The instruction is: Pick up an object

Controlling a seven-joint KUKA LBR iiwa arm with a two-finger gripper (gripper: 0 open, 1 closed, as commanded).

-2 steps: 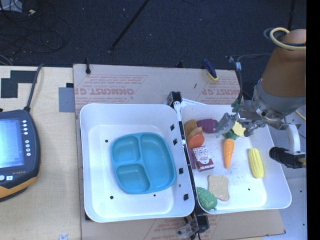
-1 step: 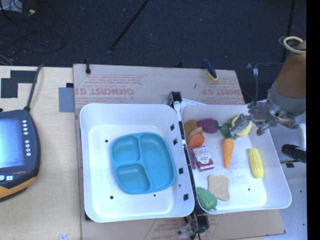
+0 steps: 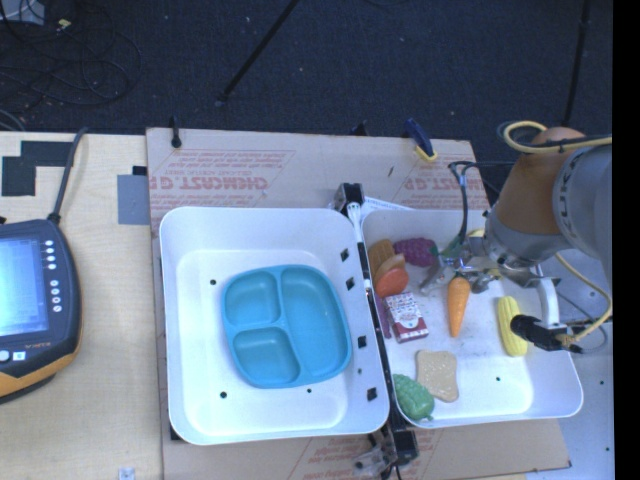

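The jaws (image 3: 462,271) hung low in the right bin (image 3: 540,393), directly above the toy carrot (image 3: 457,305) lying on the bin floor; whether they stood apart could not be told.

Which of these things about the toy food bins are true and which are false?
1. The blue divided plate sits in the left bin. True.
2. The toy carrot lies on the blue plate. False: it lies in the right bin.
3. The toy corn cob is yellow. True.
4. The slice of toast is in the left bin. False: it is in the right bin, beside the green toy.
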